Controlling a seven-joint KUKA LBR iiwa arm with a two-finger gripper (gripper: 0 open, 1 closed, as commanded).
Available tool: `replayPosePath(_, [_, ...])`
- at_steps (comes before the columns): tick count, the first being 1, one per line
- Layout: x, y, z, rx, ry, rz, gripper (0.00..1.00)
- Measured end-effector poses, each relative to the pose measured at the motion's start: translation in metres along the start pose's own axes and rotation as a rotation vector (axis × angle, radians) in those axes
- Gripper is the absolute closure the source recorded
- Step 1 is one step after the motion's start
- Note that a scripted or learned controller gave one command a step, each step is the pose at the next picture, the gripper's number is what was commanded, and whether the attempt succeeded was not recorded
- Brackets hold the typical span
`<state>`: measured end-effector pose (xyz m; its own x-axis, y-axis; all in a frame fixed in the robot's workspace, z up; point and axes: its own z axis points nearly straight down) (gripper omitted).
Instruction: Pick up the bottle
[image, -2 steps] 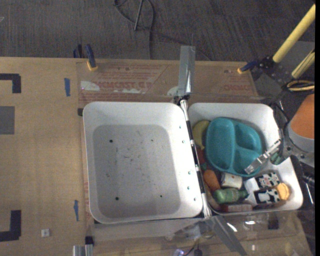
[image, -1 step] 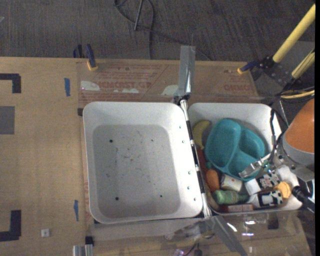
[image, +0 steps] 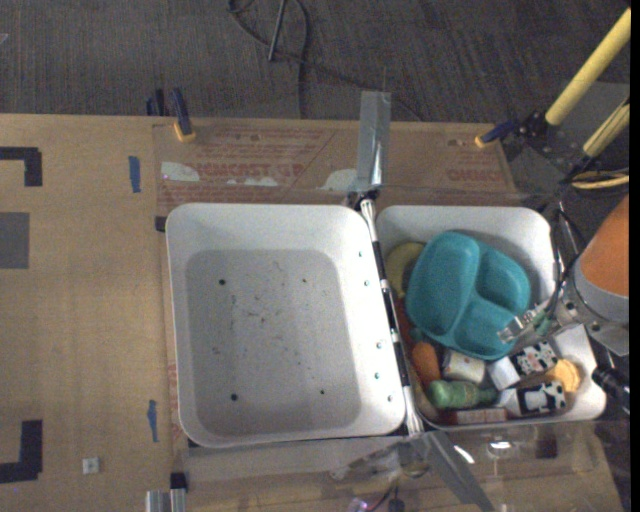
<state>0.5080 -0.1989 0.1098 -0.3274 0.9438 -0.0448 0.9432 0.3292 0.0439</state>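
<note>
Tool (image: 528, 322) over right bin (image: 540, 228), grip state unclear; bottle (image: 462, 394) possibly green; cardboard-covered bench (image: 90, 300).

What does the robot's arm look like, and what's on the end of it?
The arm enters from the right, rounded, grey with a broad orange band. Its hand is a small silvery metal piece with slim fingers, reaching over the right white bin.

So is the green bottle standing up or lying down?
Lying down. The green bottle rests on its side along the right bin's front edge, beside the orange toy, below the teal divided plate.
</note>
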Motion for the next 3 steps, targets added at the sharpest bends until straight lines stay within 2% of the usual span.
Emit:
replayPosePath(1, [-0.023,-0.021,-0.131,0.039,0.045,-0.123,1.0])
replayPosePath(2, [-0.037,0.009,-0.287,0.039,0.047,-0.21,1.0])
replayPosePath(3, [-0.07,0.103,-0.317,0.037,0.049,-0.296,1.0])
